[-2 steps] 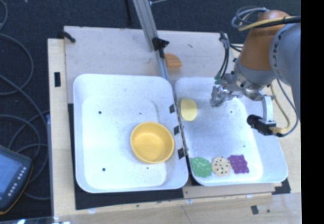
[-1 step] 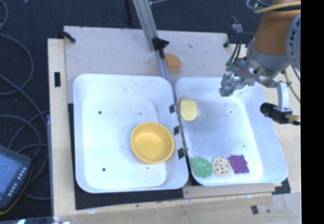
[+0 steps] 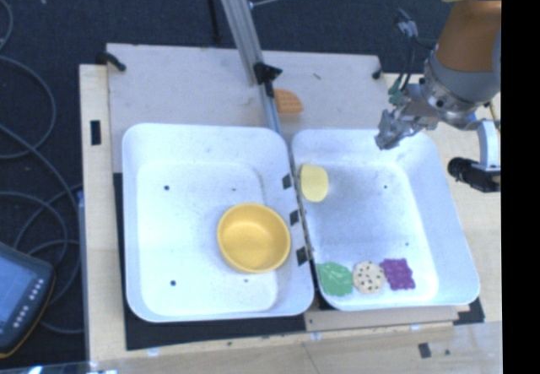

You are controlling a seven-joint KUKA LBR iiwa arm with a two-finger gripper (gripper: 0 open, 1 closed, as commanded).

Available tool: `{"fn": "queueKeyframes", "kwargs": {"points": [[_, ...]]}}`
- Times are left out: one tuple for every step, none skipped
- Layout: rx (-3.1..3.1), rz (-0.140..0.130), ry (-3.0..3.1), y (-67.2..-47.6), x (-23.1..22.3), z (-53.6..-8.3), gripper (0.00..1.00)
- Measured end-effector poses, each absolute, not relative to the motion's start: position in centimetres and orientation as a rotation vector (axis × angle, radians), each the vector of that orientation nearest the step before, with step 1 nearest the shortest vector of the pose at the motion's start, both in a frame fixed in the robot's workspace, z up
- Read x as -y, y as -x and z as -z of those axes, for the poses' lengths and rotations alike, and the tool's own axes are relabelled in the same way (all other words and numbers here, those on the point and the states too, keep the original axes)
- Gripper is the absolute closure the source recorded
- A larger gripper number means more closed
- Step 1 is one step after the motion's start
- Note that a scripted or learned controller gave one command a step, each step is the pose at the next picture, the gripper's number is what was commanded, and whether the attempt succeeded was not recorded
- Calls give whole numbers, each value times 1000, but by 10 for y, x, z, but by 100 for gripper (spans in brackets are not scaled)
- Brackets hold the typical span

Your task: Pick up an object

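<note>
Gripper [image 3: 390, 138] over right bin [image 3: 439, 195] back corner, fingers' state unclear, nothing seen pinched. Pale yellow flat round piece [image 3: 315, 182] at right bin's left wall, well apart from gripper. Green blob [image 3: 335, 278], speckled cookie [image 3: 368, 277], purple knobbly piece [image 3: 397, 273] along front wall. Glossy yellow bowl [image 3: 253, 236] in left bin [image 3: 160, 220].

Two shallow white bins side by side on a pale wooden bench [image 3: 186, 81] — left bin [image 3: 143, 195], right bin [image 3: 430, 195], rims touching along the middle. Slanting down from the top, a grey metal bar [image 3: 236, 13], ending at a black clamp [image 3: 267, 73] near the bins' shared back corner. Just beside that clamp, on the bench, a small orange object [image 3: 288, 102] — too blurred to identify. Dark floor around the bench, with black cables [image 3: 34, 111] looping at the left. At the lower left corner, a tablet-like device [image 3: 21, 296] with an orange edge.
</note>
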State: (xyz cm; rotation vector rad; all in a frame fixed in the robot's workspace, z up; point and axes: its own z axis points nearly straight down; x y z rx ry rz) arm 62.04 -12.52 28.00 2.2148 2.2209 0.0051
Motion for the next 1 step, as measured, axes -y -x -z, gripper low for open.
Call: {"fn": "queueKeyframes", "kwargs": {"points": [[-2228,-2,-2214,-622,80,-279,100]]}}
